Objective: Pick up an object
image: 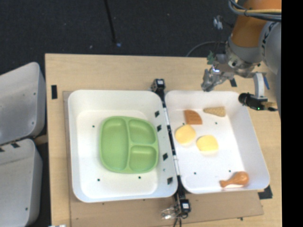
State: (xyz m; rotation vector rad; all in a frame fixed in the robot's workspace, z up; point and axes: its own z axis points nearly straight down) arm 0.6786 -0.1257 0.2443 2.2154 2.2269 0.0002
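Lying nearest the camera, at the front of the right bin [246,126], is an orange drumstick-shaped toy [235,179], its narrow end pointing toward the divider between the bins. Sitting in the middle of that same bin are two pale yellow round pieces: one [207,144] is resting toward the centre, and the other [185,135] is lying just beside it, closer to the divider. Behind these, a brown wedge-shaped piece [192,117] is nearly touching the second yellow round, and a tan, flat, crust-like piece [215,111] is lying near the bin's far wall, apart from the wedge.

Occupying the left bin [78,126] is a green sectioned plate [128,144], showing three compartments and sitting flat near the bin's centre. Both bins are resting side by side on my wooden bench [118,70].

Hovering beyond the far rim of the right bin, over the bench, is my pincer [209,83]; it is hanging above and behind the tan piece, well apart from every object in the bin. I am holding nothing between its fingers, and whether they are spread or pressed together I cannot tell at this size. My arm, with its orange band [253,18], is reaching in from the upper right.
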